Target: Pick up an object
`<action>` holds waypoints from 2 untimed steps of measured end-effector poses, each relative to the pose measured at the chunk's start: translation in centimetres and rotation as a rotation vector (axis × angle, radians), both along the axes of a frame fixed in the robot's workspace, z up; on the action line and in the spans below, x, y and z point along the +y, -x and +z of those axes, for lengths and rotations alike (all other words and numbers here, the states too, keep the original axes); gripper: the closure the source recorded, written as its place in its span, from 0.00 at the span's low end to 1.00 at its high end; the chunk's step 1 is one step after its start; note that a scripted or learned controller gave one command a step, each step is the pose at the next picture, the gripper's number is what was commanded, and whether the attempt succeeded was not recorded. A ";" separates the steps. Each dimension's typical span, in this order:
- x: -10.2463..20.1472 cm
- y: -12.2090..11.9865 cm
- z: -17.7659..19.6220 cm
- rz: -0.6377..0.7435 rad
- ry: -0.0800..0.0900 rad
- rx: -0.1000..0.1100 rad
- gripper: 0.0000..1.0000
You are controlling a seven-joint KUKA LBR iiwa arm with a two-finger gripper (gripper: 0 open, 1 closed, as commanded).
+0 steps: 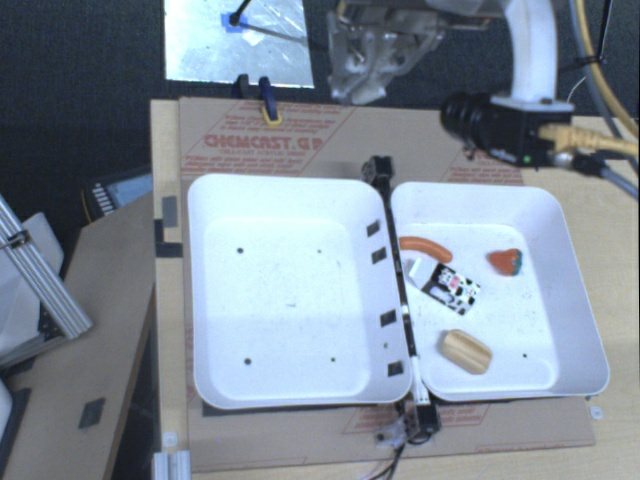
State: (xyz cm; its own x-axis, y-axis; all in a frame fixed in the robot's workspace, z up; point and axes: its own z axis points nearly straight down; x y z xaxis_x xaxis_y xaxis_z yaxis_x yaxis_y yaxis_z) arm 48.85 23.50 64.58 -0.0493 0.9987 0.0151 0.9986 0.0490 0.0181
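The right bin [560,268] holds several small things. An orange sausage shape [425,247] lies near its left wall. To the right of it rests a red strawberry-like piece [505,261] with a green end. A white card-like piece with black marks [452,289] sits in the middle, and a tan bread-like block [466,351] lies toward the front. My gripper [362,86] hangs high over the bench's back edge, beyond both bins, open with nothing between its fingers.
The left bin [290,288] stands beside the right one, joined along a black-clipped seam [395,278]. A shiny metal sheet [238,26] lies at the back left. Aluminium framing [35,278] stands at the far left.
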 end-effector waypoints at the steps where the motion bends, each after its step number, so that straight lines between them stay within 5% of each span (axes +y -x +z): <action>1: 0.0 0.0 1.1 0.002 -0.002 -0.002 1.00; 2: -0.1 0.0 2.2 0.004 -0.003 -0.004 1.00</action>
